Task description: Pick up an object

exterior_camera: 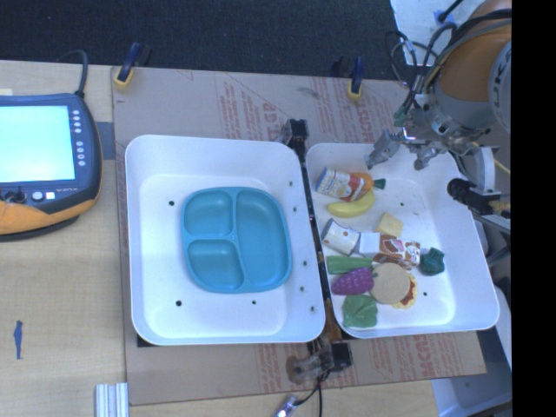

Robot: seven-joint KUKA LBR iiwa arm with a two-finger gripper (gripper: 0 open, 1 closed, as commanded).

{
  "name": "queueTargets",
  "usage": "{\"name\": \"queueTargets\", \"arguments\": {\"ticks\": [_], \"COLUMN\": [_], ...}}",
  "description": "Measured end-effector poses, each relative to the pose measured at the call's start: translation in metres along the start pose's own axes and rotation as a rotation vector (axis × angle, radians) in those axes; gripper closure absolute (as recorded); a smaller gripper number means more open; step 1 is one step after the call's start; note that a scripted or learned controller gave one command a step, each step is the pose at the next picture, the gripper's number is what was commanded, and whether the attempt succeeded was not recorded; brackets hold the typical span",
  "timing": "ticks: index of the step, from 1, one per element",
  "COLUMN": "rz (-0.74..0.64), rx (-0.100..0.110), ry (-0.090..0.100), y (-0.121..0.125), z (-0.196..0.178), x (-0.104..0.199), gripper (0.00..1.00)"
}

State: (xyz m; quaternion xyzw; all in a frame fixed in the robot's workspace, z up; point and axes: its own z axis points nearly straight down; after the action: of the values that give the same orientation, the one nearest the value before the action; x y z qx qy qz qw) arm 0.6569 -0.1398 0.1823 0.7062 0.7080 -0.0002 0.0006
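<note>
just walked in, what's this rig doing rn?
The KUKA arm reaches in from the right, its hand hovering over the far edge of the right bin, holding nothing. That bin holds a pile of toy food: a banana, purple grapes, a sandwich and small cartons. The left bin holds a blue divided plate. Nothing is picked up yet.
</note>
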Motion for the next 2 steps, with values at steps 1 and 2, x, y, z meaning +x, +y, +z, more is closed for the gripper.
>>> {"name": "queueTargets", "arguments": {"ticks": [1,2], "rz": [-0.003,-0.001], "rx": [0.003,0.001], "ry": [-0.001,-0.002], "y": [-0.081,-0.137], "z": [0.090,0.089], "x": [0.014,0.022], "gripper": [0.00,0.00]}}
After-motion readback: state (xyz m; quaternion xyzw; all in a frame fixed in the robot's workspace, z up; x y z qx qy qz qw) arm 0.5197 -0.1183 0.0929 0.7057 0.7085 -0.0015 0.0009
